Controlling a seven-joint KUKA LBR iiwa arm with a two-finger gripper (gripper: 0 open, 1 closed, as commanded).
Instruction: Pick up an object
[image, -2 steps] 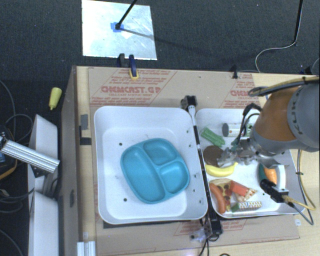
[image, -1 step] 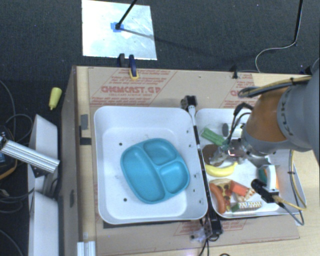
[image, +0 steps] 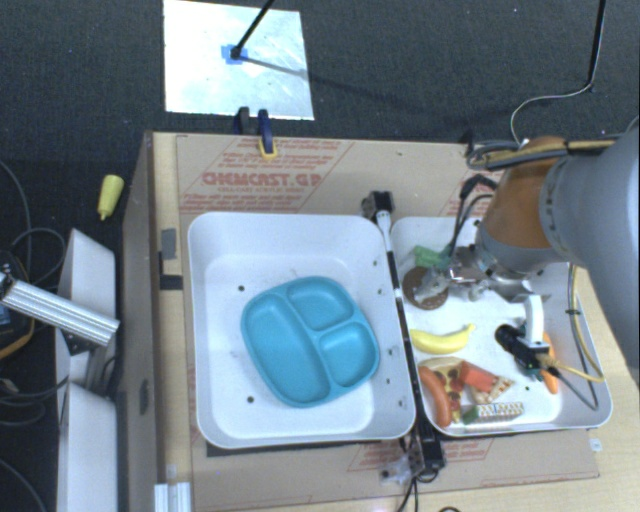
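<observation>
Brown disc (image: 428, 289) lies near the far left corner of the right bin (image: 585, 405), one of two white bins set side by side. The gripper (image: 453, 276) is low over that corner, just beside the disc and perhaps touching it. Whether it is open or closed cannot be told, and nothing can be seen in its grasp.

The right bin also holds one green piece (image: 431, 257) just beyond the disc and one yellow banana (image: 443, 340) near the middle. At the near edge are a cluster of red and orange food pieces (image: 452, 385), too jumbled to count, and one pale strip (image: 497, 410).

The left bin (image: 215, 245) holds one blue plate (image: 310, 342) with three compartments. One small yellow thing (image: 110, 196) lies off the bench to the left.
</observation>
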